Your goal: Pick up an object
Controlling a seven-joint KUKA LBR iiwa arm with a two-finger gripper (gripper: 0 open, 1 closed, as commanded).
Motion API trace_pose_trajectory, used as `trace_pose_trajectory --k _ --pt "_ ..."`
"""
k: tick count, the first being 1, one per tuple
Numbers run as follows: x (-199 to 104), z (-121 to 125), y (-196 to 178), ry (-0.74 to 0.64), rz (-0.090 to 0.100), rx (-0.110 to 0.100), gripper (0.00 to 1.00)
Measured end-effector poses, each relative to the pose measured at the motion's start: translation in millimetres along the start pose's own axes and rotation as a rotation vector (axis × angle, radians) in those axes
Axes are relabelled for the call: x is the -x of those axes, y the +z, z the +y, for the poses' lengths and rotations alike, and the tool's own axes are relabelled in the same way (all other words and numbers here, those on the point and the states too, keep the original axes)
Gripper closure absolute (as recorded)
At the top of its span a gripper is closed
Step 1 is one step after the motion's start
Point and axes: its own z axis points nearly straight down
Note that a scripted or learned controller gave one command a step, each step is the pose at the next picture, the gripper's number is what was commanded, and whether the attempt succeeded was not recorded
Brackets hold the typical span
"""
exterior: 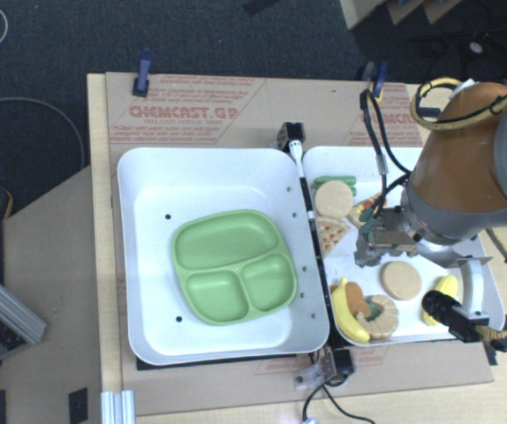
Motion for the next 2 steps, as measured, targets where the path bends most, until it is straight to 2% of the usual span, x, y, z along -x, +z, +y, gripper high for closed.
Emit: trace_pose_trajectory --k 1,2 --pt "-79.6 1.1 38.5 -0.014 0.003 0.008 1.00" --pt "-107.3 1.1 -102.0 -0.013 0.003 0.027 1.00"
